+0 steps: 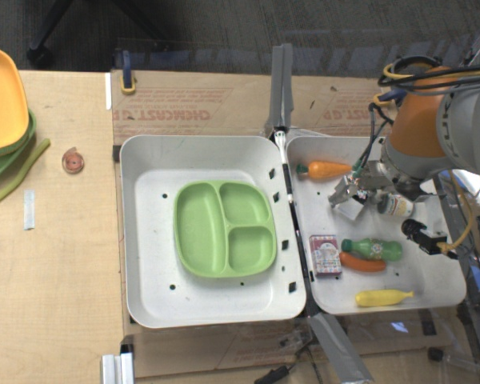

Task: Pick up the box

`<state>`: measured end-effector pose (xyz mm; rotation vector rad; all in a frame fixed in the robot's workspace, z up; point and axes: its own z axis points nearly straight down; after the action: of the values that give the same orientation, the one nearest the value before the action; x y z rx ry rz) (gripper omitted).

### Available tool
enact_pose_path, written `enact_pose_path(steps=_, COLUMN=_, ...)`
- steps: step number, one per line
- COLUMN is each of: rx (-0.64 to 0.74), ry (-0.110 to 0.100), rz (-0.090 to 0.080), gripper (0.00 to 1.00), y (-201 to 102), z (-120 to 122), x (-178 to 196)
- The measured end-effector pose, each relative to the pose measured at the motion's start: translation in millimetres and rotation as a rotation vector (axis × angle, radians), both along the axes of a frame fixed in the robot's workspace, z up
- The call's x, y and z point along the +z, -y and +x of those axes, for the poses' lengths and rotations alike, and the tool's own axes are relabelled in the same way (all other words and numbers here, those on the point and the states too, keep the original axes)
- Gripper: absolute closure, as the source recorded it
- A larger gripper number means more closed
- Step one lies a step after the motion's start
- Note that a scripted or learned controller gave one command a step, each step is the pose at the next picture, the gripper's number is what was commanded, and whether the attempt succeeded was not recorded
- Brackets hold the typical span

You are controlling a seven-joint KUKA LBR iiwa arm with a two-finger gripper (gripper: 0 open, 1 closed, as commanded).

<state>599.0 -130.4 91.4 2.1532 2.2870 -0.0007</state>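
Far left, at 9 to 10 o'clock of the view: stacked plates (pixel 2 110), orange on top of green, cut off by the frame edge. Just right of them on the bench (pixel 64 278), a small round pink item (pixel 73 161); below that, a short pale strip (pixel 29 210).

Left bin (pixel 140 214): holds a green divided tray (pixel 224 229), three compartments, sitting roughly centre. Nothing else visible in this bin.

Behind both bins at 12 o'clock: cardboard sheet (pixel 192 102) with mirrored red print, and a grey upright post (pixel 281 86) at the seam between the bins.

Right bin (pixel 444 290):
- box (pixel 326 255), small, pink/red with white label, lies flat at roughly 8 o'clock of the bin, near the left wall. Nothing is touching it.
- orange carrot (pixel 328 168) at 11 o'clock, near the back-left corner.
- green bottle (pixel 373 249) just right of the box, with a red-orange pepper-like piece (pixel 363 264) touching it on the 6 o'clock side.
- yellow banana-like item (pixel 384 297) at 6 o'clock, near the front wall.
- small pale bottle (pixel 398 206) near bin centre, right beside the gripper.

gripper (pixel 348 198): sits about the centre of the right bin, at 1 o'clock from the box and well apart from it. Claw state: cannot tell, the metal parts blur together. Arm (pixel 432 126) comes in from 3 o'clock, orange band above the wrist, cables looped over it.
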Motion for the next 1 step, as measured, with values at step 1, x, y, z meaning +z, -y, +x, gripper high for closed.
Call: enact_pose_path(steps=1, rx=-0.011, ry=0.003, rz=0.0, gripper=0.0, y=36.5, z=23.3, x=2.1)
